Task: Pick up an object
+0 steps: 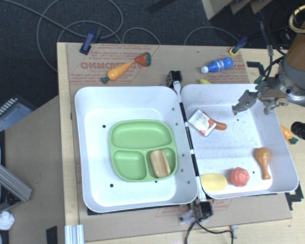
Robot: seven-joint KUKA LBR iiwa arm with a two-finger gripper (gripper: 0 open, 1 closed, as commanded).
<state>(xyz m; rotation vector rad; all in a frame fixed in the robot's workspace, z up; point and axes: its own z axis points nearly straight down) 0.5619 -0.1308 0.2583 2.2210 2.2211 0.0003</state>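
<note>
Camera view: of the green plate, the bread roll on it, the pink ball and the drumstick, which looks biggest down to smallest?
1. Green plate
2. Bread roll
3. Drumstick and pink ball: too alike to rank.

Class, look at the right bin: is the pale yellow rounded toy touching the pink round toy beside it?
Cannot tell. In the camera view the pale yellow rounded toy and the pink round toy sit edge to edge, with no plain gap or contact visible.
</note>
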